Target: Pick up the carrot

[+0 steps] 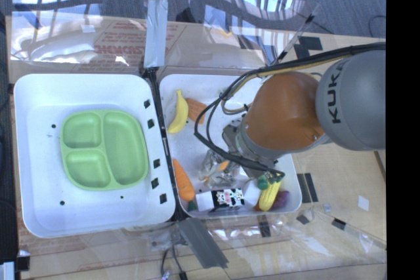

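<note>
Down in the right bin (289, 85), our pincer (222, 168) sits under the orange wrist band; we cannot tell how it is set. Nearest us along that bin's front wall we see a small black-and-white carton (226, 198) and a corn cob (268, 193). Just left of these, the carrot (183, 180) lies free against the bin's left wall, apart from the pincer. Farther back we find a banana (176, 113) touching an orange piece (195, 108). Over in the left bin (26, 141) we see a green divided plate (105, 149).
</note>
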`<state>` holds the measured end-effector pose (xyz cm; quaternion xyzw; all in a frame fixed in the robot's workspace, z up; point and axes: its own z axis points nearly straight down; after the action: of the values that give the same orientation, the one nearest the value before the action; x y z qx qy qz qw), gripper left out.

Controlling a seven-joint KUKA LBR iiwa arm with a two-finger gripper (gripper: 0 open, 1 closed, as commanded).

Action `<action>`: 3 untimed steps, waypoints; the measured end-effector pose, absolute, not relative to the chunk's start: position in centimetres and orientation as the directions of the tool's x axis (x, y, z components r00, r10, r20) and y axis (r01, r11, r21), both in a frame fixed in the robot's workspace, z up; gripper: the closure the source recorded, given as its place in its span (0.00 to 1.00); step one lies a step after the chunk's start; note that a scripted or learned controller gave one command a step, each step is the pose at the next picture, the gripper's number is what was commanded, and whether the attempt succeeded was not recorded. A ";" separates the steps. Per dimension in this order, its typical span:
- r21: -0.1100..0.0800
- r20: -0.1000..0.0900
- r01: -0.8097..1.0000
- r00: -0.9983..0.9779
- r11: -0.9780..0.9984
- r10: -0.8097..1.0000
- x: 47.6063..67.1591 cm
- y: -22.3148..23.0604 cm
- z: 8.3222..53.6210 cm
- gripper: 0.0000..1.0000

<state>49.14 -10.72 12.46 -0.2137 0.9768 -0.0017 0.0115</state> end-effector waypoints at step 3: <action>-0.001 -0.004 -0.527 -0.850 0.850 -0.527 51.2 -13.6 10.1 1.00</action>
<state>51.16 -13.56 10.14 -0.2741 0.9617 0.0002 0.0018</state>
